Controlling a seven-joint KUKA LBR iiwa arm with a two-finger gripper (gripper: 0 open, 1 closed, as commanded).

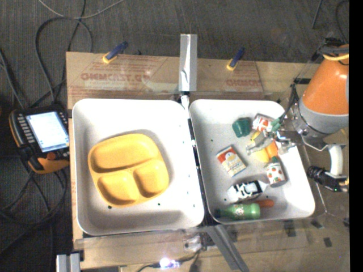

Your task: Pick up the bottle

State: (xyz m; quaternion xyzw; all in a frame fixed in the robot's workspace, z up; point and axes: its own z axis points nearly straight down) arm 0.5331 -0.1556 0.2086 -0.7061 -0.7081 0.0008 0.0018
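The hand [266, 142] hangs low over the upper right part of the right bin [211, 113], its metal parts spread among a red and white can [261, 122], an orange piece [271, 151] and a teal block [242, 126]. From this slant I cannot tell how far it is open, and nothing can be made out in its grip.

The bottle [240, 211], green with a label, lies on its side against the bin's near wall, well apart from the hand. An orange carrot [266, 203] sits by its right end and a black and white toy [246, 189] lies just above it.

To do this step well, the hand should probably lift clear of the clutter first, travel toward the near wall, and turn so it closes across the bottle's narrow width rather than along its length. Aiming for the middle of the body looks wisest. The wall leaves little room on that side, so a shallow descent risks clipping the rim or nudging the bottle into a roll.
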